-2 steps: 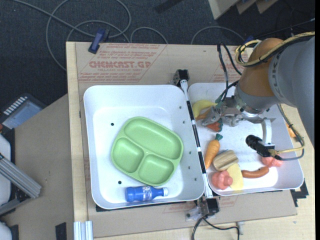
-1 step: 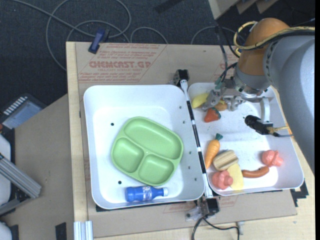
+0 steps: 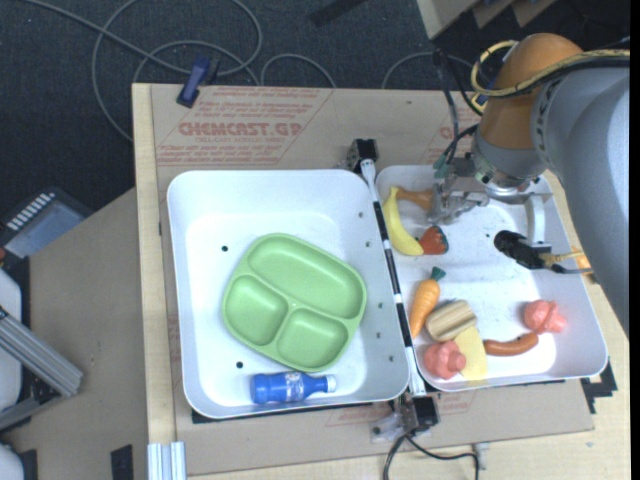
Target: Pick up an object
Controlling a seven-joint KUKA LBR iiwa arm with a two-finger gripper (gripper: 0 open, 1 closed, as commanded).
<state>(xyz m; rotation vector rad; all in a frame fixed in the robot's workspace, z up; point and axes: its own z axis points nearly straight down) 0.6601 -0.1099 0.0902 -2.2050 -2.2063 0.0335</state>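
Dull metallic grey on the gripper (image 3: 455,200), orange on the arm band (image 3: 522,78) above it. Just left of the gripper, plain yellow on the banana (image 3: 400,228). Close below, red with a green cap on the strawberry (image 3: 432,240). Further below: orange with a green tuft on the carrot (image 3: 423,306), tan on the bun (image 3: 450,319), pink on the lump (image 3: 445,359), pale yellow on the slice (image 3: 474,360), reddish orange on the sausage (image 3: 512,345). Far to the left, light green (no pattern) on the divided tray (image 3: 293,301), blue on the bottle (image 3: 290,387). White on the left bin (image 3: 200,228) and the right bin (image 3: 585,353).
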